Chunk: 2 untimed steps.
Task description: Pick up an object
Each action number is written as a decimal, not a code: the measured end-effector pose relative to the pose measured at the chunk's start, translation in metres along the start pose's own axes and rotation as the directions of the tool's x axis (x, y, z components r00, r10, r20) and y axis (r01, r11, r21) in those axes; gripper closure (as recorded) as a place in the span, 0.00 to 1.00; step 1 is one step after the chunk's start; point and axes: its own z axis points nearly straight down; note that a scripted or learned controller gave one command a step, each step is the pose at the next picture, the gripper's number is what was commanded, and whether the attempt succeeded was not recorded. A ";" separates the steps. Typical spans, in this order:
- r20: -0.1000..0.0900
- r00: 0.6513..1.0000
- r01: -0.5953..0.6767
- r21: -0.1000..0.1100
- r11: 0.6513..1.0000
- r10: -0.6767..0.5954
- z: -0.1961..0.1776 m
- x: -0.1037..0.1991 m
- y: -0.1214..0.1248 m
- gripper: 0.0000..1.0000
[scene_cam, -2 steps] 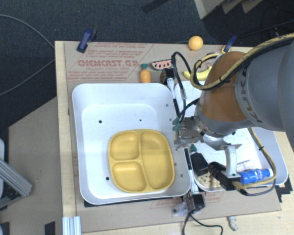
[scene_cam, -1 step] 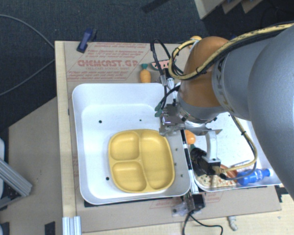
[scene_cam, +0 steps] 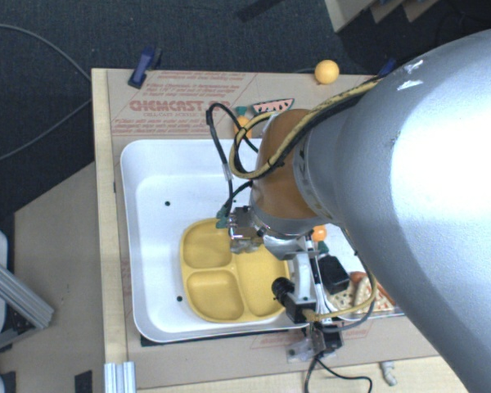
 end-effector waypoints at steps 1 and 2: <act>-0.001 1.000 0.001 0.002 1.000 -0.001 -0.078 -0.038 -0.011 1.00; -0.008 1.000 0.004 -0.017 1.000 -0.004 0.017 0.073 -0.027 1.00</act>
